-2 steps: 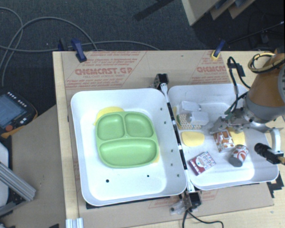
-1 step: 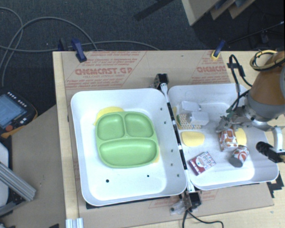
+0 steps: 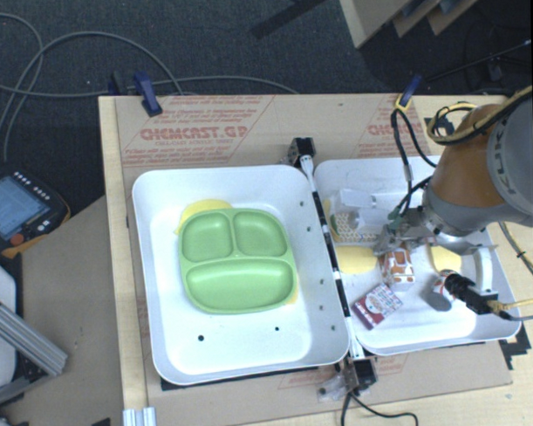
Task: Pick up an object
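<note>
Gripper [image 3: 398,241] over crinkly packet [image 3: 397,266] (foil-like); glossy green tray [image 3: 237,259] rounded.

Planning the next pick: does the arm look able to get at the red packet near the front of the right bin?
Probably yes. The red packet lies flat in the right bin with nothing on top of it, and the gripper hovers just behind it over the same bin.

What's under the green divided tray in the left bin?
A yellow sheet peeks out from under the green divided tray at its upper left corner and right edge, in the left bin. The tray covers the rest.
</note>
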Motion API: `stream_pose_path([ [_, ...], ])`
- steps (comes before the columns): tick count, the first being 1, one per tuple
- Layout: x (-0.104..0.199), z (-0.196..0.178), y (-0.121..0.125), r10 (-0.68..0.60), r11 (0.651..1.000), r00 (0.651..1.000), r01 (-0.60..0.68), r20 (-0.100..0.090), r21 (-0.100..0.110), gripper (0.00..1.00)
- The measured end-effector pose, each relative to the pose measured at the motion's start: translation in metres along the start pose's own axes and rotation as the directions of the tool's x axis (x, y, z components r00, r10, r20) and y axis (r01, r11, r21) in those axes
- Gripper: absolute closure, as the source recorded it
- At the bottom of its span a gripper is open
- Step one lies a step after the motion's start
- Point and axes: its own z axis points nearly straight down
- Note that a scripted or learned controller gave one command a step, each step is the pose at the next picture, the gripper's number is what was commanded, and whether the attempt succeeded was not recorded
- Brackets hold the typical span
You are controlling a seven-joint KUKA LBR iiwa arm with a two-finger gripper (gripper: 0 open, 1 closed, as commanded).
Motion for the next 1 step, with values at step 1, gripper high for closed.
stream_pose_path([
  [1,0.0677,-0.0968,-0.0087,-0.001,1.000,1.000,0.001,-0.002,0.007,1.00],
])
